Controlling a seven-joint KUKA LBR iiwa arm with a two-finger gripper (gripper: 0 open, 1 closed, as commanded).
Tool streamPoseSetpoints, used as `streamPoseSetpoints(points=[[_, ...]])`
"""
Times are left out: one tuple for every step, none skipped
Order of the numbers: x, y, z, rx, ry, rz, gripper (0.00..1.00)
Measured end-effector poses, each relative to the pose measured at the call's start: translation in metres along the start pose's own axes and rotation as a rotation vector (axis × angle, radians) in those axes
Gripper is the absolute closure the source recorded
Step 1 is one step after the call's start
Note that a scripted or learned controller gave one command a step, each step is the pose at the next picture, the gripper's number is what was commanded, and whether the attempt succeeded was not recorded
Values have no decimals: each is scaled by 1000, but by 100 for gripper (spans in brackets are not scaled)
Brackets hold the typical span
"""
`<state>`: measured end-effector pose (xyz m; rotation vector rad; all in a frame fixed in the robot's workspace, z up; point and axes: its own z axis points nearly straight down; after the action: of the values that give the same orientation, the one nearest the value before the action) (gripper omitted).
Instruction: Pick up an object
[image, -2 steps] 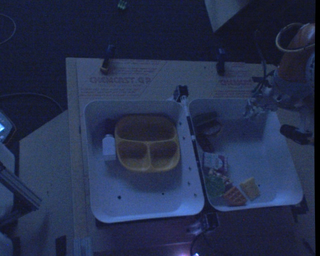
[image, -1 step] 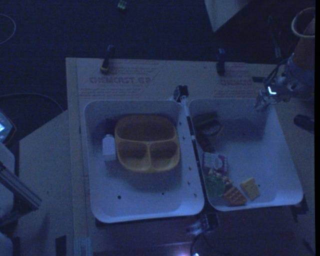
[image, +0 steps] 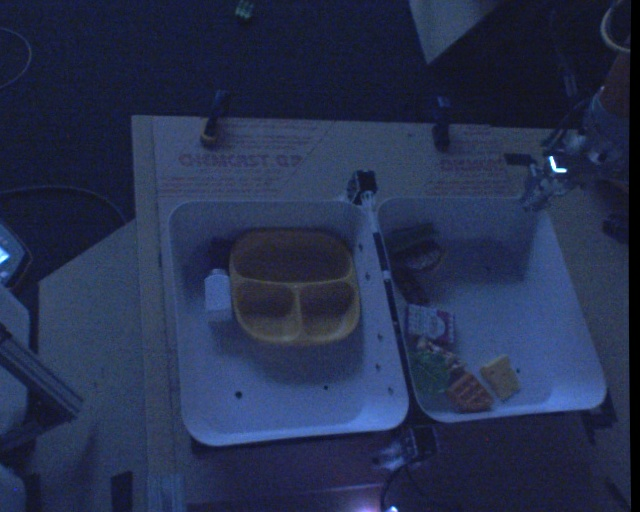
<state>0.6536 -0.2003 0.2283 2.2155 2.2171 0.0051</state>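
Observation:
The scene is dim and blue. My gripper hangs over the far right corner of the right bin, well apart from the objects. Along that bin's left side lie a dark packet, a small pink and white box, a green item, an orange piece and a yellow block. The left bin holds a yellow divided plate with a small white object touching its left edge.
The arm comes in from the upper right. Two clamps stand at the back of the bench board. The right bin's middle and right floor is bare white. A dark fixture sits between the bins' far corners.

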Motion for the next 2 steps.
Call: streamPoseSetpoints(points=[[54, -19, 9, 11, 5, -4, 100], [106, -24, 7, 10, 5, -5, 100]])
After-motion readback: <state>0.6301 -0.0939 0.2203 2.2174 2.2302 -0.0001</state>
